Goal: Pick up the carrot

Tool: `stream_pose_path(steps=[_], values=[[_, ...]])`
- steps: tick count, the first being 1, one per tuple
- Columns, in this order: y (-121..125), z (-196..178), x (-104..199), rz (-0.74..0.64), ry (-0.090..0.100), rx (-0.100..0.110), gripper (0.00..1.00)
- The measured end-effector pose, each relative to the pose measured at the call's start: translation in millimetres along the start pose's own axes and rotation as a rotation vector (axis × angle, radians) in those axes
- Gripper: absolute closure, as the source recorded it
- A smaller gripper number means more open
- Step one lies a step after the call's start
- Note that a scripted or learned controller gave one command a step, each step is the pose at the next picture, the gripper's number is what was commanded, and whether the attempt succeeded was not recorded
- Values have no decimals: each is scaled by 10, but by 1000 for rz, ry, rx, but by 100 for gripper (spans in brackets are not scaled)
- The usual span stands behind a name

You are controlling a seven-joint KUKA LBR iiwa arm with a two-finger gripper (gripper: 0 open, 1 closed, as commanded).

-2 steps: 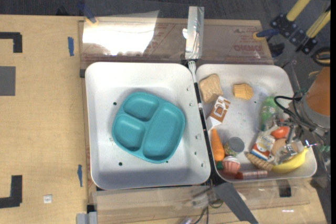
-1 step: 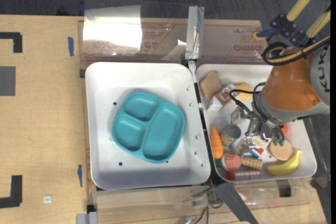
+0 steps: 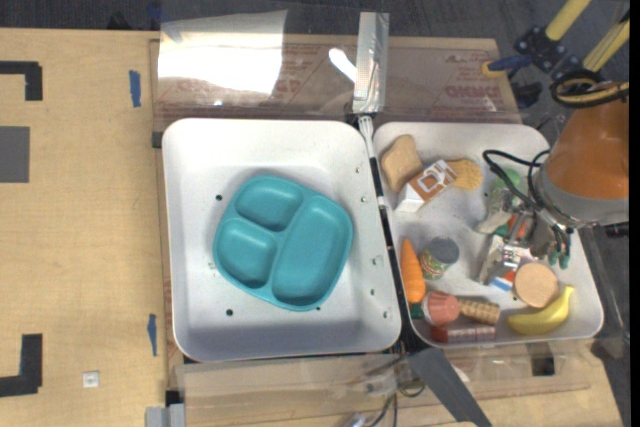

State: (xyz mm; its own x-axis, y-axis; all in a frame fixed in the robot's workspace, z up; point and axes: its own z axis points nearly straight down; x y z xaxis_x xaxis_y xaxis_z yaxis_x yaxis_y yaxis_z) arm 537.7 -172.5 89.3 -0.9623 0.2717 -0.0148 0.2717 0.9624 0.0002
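Observation:
The carrot [image 3: 412, 272], small and orange with a green tip, lies lengthwise against the left wall of the right bin [image 3: 590, 315]. My gripper [image 3: 506, 237] hangs low over the right half of that bin, well to the right of the carrot, among cluttered items. A small tin can [image 3: 438, 256] sits between the carrot and the gripper. The arm's orange band [image 3: 598, 155] rises above the gripper at the right edge.
The right bin also holds a bread slice [image 3: 399, 161], a small carton [image 3: 432, 183], a cracker [image 3: 466, 175], a round tan piece [image 3: 535, 284], a banana [image 3: 546, 312] and a pink item [image 3: 442, 307]. A teal divided plate [image 3: 285, 240] sits in the left bin [image 3: 190, 175].

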Motion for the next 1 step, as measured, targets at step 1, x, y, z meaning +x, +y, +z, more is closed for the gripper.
stream_pose_path(steps=[1], values=[[-189, -3, 298, 362, 3, 0, 0]])
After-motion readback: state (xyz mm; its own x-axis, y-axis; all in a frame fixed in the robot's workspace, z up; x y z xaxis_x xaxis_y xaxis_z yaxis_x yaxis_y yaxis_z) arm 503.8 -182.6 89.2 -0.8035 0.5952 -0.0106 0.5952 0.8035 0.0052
